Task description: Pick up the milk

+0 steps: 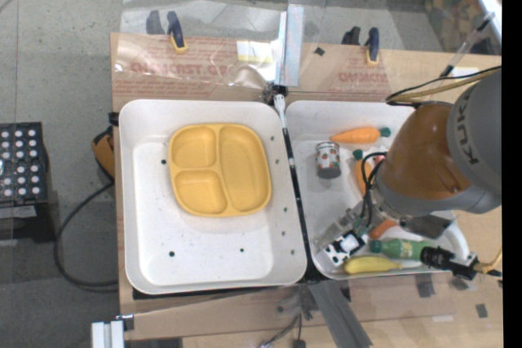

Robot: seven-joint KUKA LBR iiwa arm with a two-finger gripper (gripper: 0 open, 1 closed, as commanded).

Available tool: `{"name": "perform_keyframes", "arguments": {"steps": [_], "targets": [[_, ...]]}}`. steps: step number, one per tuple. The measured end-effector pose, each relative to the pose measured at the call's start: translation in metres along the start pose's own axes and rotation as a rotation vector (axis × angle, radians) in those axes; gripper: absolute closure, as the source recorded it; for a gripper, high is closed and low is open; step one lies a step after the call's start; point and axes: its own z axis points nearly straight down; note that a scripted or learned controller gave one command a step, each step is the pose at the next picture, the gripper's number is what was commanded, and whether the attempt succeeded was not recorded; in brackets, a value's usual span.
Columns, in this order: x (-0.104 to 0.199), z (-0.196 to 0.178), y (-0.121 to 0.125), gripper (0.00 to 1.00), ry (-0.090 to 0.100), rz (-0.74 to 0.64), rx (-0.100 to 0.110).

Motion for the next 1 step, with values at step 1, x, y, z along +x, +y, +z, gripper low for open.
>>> {"name": "perform_keyframes", "arguments": {"steps": [1], "targets": [[0.0000, 0.0000, 0.0000, 0.00, 0.000, 0.000, 0.000]]}}
